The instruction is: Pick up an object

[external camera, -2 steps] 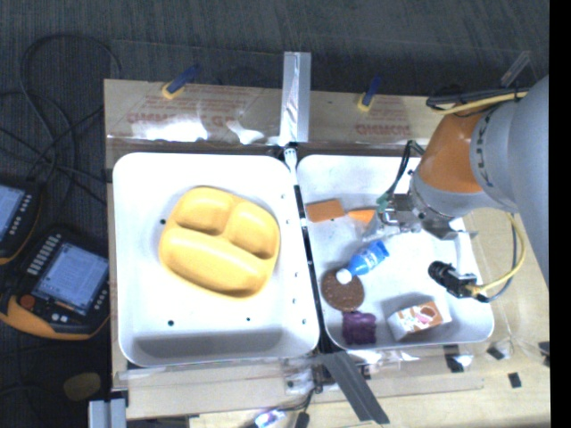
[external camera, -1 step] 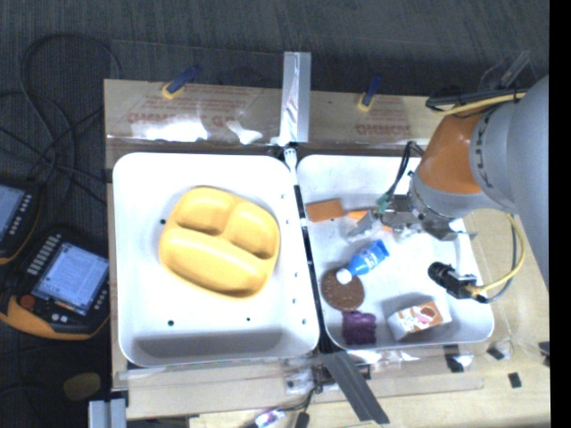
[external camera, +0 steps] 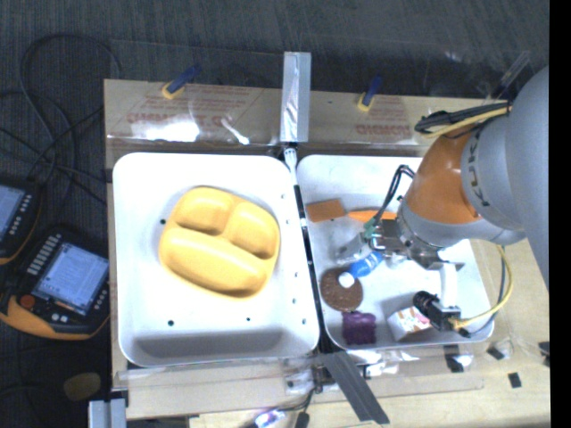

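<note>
Jaws cannot be read: the gripper (external camera: 385,237) sits low in the right bin (external camera: 312,176) under the orange wrist band, and its tips are too dark and crowded to show whether they are spread or closed, or whether anything lies between them. Just below and left of it, touching or nearly so, lies a small blue-and-white bottle (external camera: 362,265), tilted on its side, with its white cap end toward the brown round disc (external camera: 339,290) near the bin's left wall. Any print on the bottle is too small to read. Below the disc sits a dark purple block (external camera: 359,327), and right of that a small red-and-white carton (external camera: 412,322) whose printing is blurred. An orange-brown block (external camera: 325,209) lies toward the bin's upper left, with a thin orange piece (external camera: 362,215) beside it.

Across the divider, the left bin (external camera: 134,328) holds a large yellow padded object (external camera: 219,239) with lobed, cushion-like sections. Behind both bins, a clear sheet carries faint reddish lettering (external camera: 156,111) that cannot be made out. Off the bench at the left rests a handheld control pendant (external camera: 61,279) with a lit screen.
</note>
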Tool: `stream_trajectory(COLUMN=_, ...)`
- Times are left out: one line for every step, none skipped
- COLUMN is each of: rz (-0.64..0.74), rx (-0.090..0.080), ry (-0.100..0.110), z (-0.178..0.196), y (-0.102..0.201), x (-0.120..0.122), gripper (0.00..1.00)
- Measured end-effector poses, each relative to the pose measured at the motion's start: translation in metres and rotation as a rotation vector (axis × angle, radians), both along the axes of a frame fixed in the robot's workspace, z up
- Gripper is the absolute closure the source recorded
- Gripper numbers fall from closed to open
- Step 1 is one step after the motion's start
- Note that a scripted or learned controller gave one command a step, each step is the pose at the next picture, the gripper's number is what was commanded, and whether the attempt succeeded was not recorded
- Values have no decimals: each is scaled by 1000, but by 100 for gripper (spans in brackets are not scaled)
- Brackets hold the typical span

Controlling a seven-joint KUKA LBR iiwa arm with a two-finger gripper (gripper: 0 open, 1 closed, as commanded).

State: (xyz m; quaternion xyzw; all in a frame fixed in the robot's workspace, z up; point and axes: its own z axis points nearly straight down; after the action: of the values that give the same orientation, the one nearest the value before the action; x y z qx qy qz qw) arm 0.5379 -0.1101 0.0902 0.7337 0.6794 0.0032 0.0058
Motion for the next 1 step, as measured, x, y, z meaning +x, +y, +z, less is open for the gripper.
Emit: stream_trajectory(rz=-1, rx=2, ry=-1, z=9, y=0, x=1, gripper=100)
